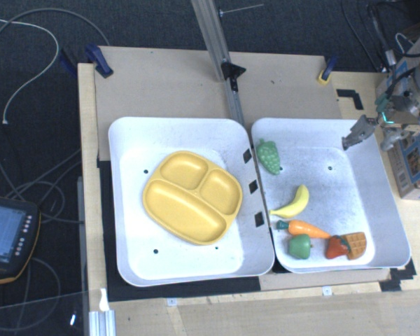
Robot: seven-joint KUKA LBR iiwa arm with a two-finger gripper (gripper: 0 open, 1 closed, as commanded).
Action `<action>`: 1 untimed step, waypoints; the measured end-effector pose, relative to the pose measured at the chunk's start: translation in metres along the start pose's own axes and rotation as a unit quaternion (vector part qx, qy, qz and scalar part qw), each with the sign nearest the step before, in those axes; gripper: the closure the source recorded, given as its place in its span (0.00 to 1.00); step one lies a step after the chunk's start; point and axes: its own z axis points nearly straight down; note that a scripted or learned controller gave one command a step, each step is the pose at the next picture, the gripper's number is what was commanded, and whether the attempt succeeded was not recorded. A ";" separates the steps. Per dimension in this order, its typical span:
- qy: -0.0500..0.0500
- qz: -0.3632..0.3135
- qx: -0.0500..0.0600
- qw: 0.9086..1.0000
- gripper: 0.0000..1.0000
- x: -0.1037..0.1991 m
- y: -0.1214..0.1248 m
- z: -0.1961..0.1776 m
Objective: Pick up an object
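Up at the right bin's far edge, the fingers hang apart, holding nothing.

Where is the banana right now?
The banana lies in the right bin, near its left side. The green grapes are above it in the picture and the carrot sits just below it.

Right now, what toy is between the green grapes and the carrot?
The banana lies between the green grapes and the carrot in the right bin, seen in the camera view.
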 end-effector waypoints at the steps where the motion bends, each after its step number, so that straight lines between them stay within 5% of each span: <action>1: 0.000 0.000 0.000 1.000 0.00 0.000 0.000 0.000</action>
